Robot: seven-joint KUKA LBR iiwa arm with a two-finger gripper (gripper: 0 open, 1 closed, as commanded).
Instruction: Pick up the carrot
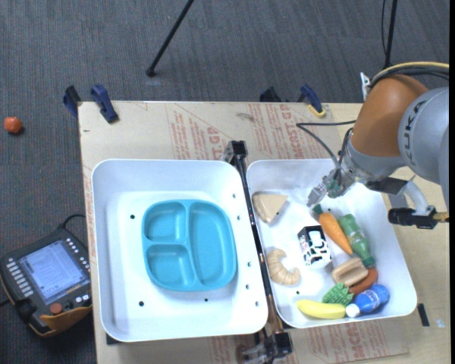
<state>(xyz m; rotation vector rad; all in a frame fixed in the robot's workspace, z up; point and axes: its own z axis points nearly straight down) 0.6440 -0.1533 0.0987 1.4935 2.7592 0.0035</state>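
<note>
Carrot [336,232] lying at a slant in the right bin [288,177], right of centre frame, just below and a touch right of the gripper [323,189]. Not between the fingers, looks like a small gap from the carrot's top end to the tip. Can't really tell how wide the gripper is spread, too small and blurry there. Arm [394,123] coming in from the upper right, orange band and all.

Quick count for the right bin: one carrot, one green bottle-ish thing [358,240] tucked right against the carrot's right side, one black-and-white carton [314,246] just left of it, one croissant [282,267], one pale wedge [268,205], one hot dog [353,273], one banana [321,309], one blue-and-white item [371,299] in the lower right corner.

Left bin [110,203]: one teal tray [189,244], three compartments.

Off the bench: one small red ball [13,124] on the carpet at far left, one pendant [47,280] at lower left.
</note>
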